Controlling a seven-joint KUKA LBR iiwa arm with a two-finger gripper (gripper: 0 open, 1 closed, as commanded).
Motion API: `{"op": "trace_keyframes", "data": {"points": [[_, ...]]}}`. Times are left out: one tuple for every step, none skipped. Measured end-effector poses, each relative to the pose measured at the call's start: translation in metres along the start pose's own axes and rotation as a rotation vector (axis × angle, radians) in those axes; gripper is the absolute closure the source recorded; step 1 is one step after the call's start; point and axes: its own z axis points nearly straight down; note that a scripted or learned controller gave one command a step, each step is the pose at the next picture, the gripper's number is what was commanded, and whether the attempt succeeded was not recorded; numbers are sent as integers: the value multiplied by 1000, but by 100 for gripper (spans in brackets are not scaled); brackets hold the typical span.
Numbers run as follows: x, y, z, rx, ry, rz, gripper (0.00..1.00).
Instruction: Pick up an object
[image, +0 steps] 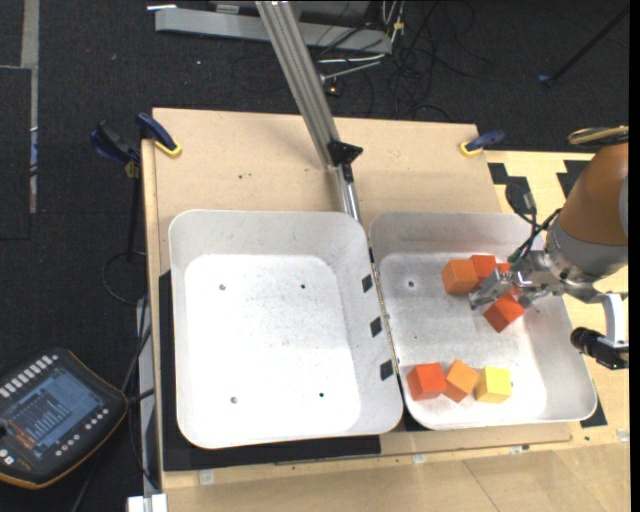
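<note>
The gripper (503, 290) is lowered into the right bin (560, 400), touching a red-orange block (503, 313); its grip cannot be told. 2 orange blocks (470, 272) are seen just beside it, and 3 more blocks (461, 381) near the front wall.

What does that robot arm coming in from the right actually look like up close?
The arm is a thick, rounded tube, grey, with a broad orange band above the wrist. A black cable loops along its upper side. At its tip sits the gripper, a small grey metal piece with thin fingers. A black and white fitting juts out below the wrist.
</note>
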Motion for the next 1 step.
{"op": "trace_keyframes", "data": {"points": [[0, 1, 27, -7, -4, -1, 0]]}}
